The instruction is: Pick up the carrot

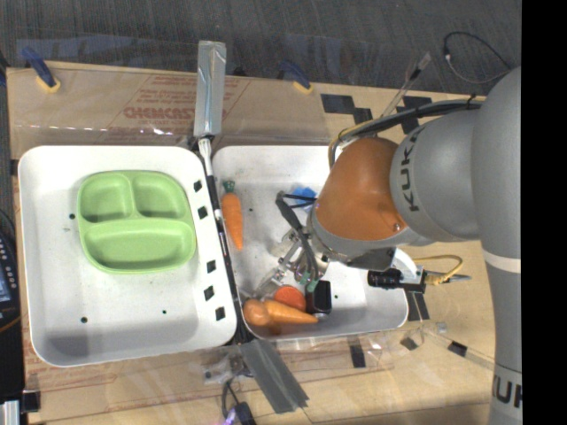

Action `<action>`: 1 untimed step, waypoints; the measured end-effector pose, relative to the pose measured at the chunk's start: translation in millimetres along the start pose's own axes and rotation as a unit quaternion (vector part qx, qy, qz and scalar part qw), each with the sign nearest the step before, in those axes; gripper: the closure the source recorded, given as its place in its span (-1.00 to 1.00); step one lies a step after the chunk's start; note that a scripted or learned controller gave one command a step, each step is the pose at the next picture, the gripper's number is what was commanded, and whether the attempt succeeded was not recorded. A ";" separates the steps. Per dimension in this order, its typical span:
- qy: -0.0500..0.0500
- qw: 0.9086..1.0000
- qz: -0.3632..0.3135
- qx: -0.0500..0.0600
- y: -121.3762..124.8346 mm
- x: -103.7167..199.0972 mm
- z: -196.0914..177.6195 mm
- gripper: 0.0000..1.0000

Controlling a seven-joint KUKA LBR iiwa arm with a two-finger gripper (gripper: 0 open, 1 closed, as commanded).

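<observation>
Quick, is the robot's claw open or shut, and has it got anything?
Two-finger gripper: cannot be told; it hangs low in the right white bin, just above the orange carrot near the front wall.
</observation>
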State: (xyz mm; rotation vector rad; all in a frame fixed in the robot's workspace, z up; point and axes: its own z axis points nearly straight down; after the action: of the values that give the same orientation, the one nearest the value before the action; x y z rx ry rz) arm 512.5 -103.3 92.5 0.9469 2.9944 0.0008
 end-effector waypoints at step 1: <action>0.000 1.000 0.015 0.000 -8.2 -18.2 0.0 -1.00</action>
State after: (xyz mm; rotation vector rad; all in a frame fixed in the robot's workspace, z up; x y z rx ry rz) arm 522.7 -120.4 92.5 0.9928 2.9787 0.0009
